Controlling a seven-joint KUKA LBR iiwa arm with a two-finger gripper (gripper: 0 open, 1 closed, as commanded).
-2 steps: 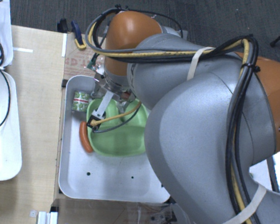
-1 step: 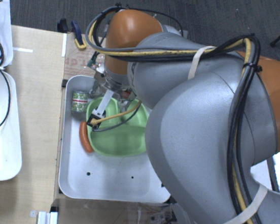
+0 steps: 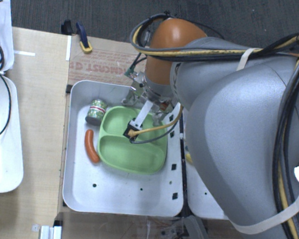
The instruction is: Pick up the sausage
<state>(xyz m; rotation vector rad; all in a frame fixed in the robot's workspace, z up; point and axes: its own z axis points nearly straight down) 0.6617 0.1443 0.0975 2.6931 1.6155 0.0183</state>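
Just left of the green two-compartment plastic plate (image 3: 133, 160), we see the orange-red sausage (image 3: 92, 146) lying on the floor of the shallow white bin (image 3: 123, 197), close beside the plate's left rim. It is short, smooth, glossy and slightly curved, its length running along that rim. Farther left of the plate a strip of bare floor reaches the bin's wall. A small green-labelled can (image 3: 96, 110) lies at the plate's upper left corner. The tool (image 3: 141, 101) hangs over the plate's upper edge; we cannot tell whether it is spread or pressed together.
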